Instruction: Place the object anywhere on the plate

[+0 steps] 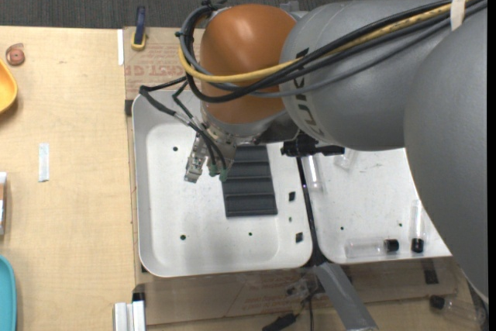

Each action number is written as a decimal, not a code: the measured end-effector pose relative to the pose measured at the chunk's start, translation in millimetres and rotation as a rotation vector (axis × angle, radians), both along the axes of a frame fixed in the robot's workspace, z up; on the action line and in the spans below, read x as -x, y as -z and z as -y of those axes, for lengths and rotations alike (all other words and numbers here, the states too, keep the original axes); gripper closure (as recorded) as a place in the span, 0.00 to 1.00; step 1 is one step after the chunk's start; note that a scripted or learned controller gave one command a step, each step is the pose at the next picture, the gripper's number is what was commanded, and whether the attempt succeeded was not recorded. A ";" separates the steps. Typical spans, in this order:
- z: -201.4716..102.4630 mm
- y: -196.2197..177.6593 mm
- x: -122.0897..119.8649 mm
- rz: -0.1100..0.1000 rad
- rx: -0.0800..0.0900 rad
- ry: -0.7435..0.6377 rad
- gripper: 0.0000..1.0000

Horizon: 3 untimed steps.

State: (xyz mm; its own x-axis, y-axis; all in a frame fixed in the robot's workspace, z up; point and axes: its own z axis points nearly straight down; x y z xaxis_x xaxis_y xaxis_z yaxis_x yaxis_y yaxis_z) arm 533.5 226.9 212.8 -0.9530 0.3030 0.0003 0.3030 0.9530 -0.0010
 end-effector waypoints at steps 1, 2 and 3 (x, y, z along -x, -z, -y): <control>-0.5 32.6 55.6 -0.002 0.000 -0.092 1.00; -0.7 -27.7 -23.4 0.000 0.000 -0.228 1.00; -1.3 -18.0 -1.6 0.000 -0.001 -0.455 1.00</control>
